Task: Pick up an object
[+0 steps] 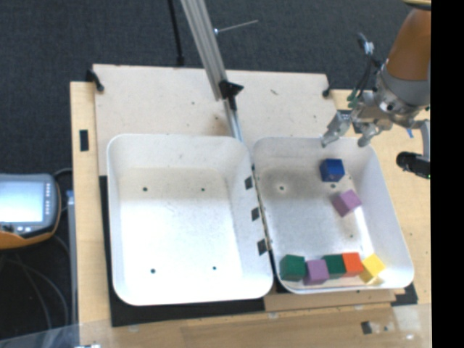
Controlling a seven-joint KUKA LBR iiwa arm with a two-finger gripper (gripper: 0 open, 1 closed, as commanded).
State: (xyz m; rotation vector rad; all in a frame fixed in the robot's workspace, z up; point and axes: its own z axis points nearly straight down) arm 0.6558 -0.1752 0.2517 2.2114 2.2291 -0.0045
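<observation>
I see the gripper [348,130] hanging over the far edge of the right bin [388,216], up near its far right corner. Its two fingers are spread apart and nothing is between them. The blue block [332,170] sits just below the gripper, close to that far edge, and it looks like the easiest one to pick.

To do this well, I think I should bring the gripper straight down over the blue block, one finger on each flat side, and close only when the block is fully between them. The bin wall is close, so I would watch that a finger does not bump it. The purple block [346,201] lies a little nearer to me and apart from the blue one, so it should not get in the way.

Along the near edge of the right bin sits a row of blocks: a green block [293,267], a second purple block [317,270], a small green block [334,264], an orange block [352,263] and a yellow block [372,267]. They touch each other, so they would be harder to grab.

The left bin [181,216] is white with small dark dots. Both bins rest on a pale wooden bench [159,100]. A metal pole [206,42] leans up from the far side. The floor around is dark carpet [72,20], and a small screen [25,201] sits off the left edge.
</observation>
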